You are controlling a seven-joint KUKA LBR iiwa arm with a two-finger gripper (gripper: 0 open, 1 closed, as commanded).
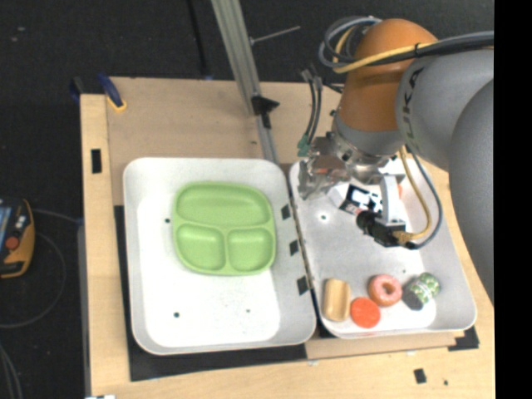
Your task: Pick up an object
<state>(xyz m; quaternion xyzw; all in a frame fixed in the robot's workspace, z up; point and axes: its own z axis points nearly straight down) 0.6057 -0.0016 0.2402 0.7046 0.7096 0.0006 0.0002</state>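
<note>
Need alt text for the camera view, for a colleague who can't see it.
The grey-and-orange arm hangs over the right bin, above a tan cylinder, orange ball, pink donut and green-white ball along its near edge. The left bin holds a green divided plate.

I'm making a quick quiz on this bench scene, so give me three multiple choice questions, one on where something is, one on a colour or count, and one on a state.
1. Where does the green divided plate lie?
A. In the left bin
B. In the right bin
C. On the bare bench

2. How many small objects sit in a row along the near edge of the right bin?
A. Two
B. Four
C. Six

3. How do the compartments of the green plate stand?
A. Filled with food
B. Holding nothing
C. Covered by a lid

Answers:
1. A, the plate rests on the left bin's white floor.
2. B, there are a tan cylinder, an orange-red round piece, a pink doughnut and a green-and-white object.
3. B, all three compartments show bare green.
</note>
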